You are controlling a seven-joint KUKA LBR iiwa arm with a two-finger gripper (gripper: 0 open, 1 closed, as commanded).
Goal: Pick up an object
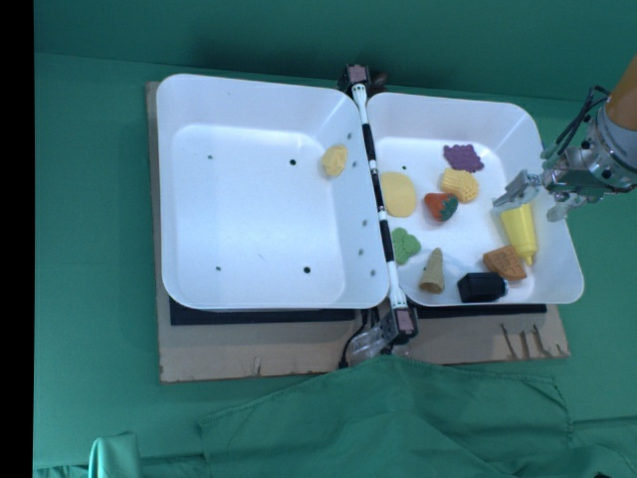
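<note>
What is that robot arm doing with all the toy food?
The gripper hangs over the right bin, just above a yellow toy near the far side. It is trying to pick something up, but nothing looks lifted yet. One yellow piece lies in the left bin.

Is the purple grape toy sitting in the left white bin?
No, the purple plastic grape bunch lies in the right shallow white bin, while the left shallow white bin holds a small yellow toy.
</note>
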